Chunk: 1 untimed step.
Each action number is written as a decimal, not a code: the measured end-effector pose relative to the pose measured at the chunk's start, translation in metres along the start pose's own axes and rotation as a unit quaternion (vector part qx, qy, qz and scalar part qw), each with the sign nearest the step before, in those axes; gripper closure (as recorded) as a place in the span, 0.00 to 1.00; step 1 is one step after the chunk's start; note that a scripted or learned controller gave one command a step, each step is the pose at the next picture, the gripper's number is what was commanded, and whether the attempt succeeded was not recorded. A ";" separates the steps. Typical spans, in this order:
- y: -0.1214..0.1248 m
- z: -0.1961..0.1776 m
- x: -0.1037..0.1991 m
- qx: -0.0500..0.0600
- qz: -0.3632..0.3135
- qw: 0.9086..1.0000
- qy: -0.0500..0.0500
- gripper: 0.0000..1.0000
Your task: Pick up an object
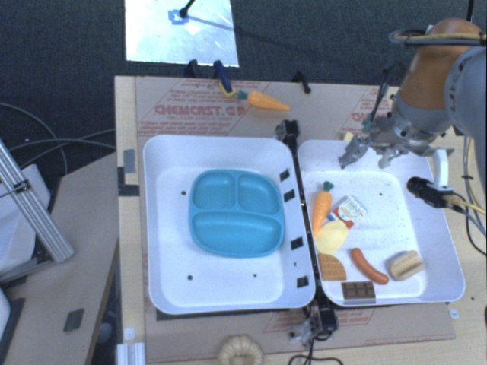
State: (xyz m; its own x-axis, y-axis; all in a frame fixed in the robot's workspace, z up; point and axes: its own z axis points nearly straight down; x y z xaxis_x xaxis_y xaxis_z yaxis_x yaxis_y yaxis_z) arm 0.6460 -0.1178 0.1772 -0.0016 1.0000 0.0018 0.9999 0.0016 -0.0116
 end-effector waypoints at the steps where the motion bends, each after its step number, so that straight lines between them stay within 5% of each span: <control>1: 0.003 -0.008 0.000 -0.007 -0.001 1.000 -0.001 0.00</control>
State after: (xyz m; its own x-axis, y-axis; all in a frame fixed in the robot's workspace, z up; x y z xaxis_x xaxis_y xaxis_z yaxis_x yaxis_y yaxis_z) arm 0.6492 -0.1177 0.1857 -0.0035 1.0000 0.0002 1.0000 0.0035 0.0017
